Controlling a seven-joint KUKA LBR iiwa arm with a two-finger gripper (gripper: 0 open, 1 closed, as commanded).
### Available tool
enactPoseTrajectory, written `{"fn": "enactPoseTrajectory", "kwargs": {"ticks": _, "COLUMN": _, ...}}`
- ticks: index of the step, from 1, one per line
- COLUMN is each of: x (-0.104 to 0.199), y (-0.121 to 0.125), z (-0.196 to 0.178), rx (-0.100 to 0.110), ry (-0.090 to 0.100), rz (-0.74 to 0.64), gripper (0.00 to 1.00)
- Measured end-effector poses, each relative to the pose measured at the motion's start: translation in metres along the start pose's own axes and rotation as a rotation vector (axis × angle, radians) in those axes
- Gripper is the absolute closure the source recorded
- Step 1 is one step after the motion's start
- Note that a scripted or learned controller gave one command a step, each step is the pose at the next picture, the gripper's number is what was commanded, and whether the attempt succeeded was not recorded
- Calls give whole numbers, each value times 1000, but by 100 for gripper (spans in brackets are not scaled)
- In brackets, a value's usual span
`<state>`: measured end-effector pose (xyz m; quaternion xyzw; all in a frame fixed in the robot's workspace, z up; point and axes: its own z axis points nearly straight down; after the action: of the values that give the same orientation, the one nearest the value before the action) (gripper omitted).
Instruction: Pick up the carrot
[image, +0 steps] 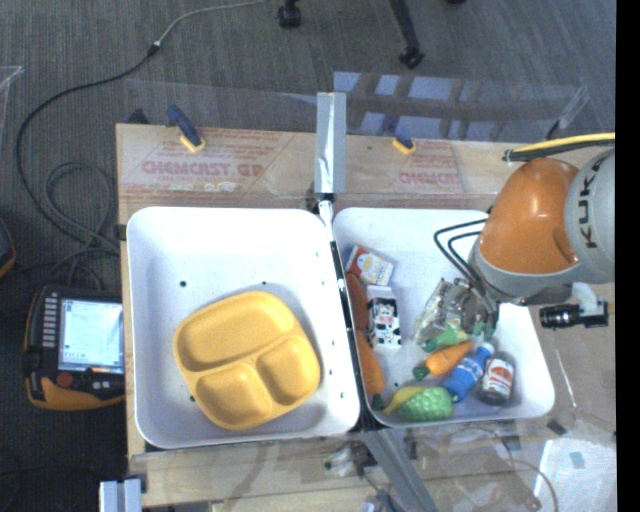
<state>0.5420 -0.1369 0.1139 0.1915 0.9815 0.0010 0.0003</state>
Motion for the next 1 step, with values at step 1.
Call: {"fn": "enactPoseTrajectory", "kwargs": {"ticks": 1, "x": -20, "y": -65, "z": -77, "rx": 2, "ry": -3, "rz": 57, "gripper": 100}}
